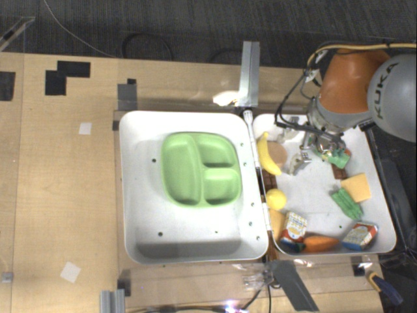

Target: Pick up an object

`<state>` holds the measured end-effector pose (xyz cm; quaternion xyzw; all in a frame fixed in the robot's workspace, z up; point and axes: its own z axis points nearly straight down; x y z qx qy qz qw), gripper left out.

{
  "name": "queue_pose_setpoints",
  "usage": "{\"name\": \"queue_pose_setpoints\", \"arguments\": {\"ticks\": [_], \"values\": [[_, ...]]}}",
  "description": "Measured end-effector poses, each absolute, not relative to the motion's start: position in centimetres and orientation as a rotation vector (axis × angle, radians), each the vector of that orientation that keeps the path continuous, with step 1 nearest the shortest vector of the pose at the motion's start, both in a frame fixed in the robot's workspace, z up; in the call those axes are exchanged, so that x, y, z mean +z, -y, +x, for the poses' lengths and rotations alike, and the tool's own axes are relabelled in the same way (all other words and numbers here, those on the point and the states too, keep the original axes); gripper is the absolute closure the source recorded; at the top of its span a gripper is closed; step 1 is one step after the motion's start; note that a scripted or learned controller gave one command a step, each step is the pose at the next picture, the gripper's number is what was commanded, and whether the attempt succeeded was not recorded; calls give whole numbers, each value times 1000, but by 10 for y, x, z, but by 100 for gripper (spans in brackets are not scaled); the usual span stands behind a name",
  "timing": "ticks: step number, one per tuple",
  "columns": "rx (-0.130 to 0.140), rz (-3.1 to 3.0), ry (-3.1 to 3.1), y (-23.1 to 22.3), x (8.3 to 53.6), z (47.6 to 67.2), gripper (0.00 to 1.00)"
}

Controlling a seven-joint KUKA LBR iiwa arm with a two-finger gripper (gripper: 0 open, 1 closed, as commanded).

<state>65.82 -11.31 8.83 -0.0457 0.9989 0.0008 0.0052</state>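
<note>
**Arm lowered over the right bin's far half**

The arm (365, 87) is seen reaching in from three o'clock, its orange band bent downward so that the gripper (305, 158) is poised over the right bin (384, 237) — toward twelve o'clock of that bin. Whether anything is grasped cannot be told. A banana (266, 155) is found at the gripper's nine o'clock; a lemon (276, 199) and a carrot (320, 243) lie toward six. A green divided tray (199, 168) is held by the left bin (140, 240).

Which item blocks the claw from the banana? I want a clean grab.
Nothing visible does. The claw hangs over bare bin floor just right of the banana; a brownish round item touches the banana's right side.
</note>
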Motion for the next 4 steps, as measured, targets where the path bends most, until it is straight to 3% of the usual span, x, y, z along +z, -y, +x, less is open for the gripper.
{"name": "queue_pose_setpoints", "arguments": {"ticks": [1,2,3,4], "values": [[-1,-139,-3113,115,104,662,100],[-14,-320,-3107,194,196,615,100],[-5,-949,-2983,204,163,657,100],[-8,-1514,-2740,204,179,664,100]]}}
